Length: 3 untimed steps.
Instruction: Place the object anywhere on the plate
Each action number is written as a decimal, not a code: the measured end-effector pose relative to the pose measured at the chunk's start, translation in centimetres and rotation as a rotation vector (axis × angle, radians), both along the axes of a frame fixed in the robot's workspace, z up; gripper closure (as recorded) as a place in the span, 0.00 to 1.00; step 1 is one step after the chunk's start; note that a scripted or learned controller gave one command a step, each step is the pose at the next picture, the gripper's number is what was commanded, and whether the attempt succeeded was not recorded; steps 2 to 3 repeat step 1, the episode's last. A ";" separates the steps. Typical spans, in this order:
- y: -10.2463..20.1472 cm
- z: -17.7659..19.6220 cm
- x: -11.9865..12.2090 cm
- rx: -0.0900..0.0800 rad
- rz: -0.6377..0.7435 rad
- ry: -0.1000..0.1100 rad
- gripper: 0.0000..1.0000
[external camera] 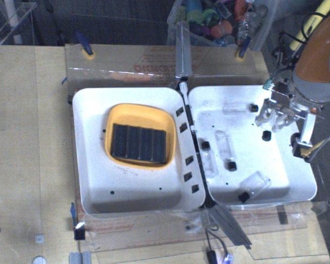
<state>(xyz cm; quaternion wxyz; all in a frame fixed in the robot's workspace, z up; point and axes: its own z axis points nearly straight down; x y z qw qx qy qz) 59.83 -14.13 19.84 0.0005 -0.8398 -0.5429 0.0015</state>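
Note:
A yellow plate [138,112] lies in the left bin [93,191]. On the plate rests a dark, ribbed rectangular block [141,143], lying flat and covering most of its middle. My gripper [274,120] hangs over the far right part of the right bin [297,188], well away from the plate and the block. Nothing shows in its grasp.
The right bin holds several clear plastic pieces [223,145] and small black bits [231,164]. A divider with black tabs [188,147] separates the bins. A clear tub of coloured toys [220,10] stands behind the bench.

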 end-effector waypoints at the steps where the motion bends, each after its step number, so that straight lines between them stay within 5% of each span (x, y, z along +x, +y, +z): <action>1: 0.0 0.0 0.0 0.000 0.000 0.000 0.00; 3: 0.0 0.0 0.0 0.000 0.000 0.000 0.00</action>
